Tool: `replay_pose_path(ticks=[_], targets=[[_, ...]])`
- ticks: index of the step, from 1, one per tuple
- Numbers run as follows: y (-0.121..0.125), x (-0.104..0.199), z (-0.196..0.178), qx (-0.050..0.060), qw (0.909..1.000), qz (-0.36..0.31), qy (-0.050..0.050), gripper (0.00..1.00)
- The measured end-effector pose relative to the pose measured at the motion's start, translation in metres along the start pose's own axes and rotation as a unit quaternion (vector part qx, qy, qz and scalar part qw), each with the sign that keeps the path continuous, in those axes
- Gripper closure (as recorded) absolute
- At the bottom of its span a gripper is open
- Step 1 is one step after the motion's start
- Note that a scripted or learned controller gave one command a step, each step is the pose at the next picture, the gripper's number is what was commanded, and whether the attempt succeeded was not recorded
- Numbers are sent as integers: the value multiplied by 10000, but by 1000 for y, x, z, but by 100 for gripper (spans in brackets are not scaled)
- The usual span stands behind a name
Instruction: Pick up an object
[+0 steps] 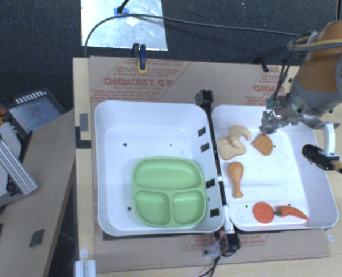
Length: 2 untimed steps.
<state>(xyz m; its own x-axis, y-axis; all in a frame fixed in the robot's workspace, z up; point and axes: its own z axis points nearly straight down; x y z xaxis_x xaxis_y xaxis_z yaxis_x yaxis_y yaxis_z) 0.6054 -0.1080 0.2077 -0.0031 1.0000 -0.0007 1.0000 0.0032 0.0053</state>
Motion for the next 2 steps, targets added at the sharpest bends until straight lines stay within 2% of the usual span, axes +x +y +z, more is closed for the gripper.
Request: replay_pose_path(ticks=[1,2], targets=[[-11,54,5,27,10000,-27,14,100],[-16,117,-9,14,10000,-40,17,100]])
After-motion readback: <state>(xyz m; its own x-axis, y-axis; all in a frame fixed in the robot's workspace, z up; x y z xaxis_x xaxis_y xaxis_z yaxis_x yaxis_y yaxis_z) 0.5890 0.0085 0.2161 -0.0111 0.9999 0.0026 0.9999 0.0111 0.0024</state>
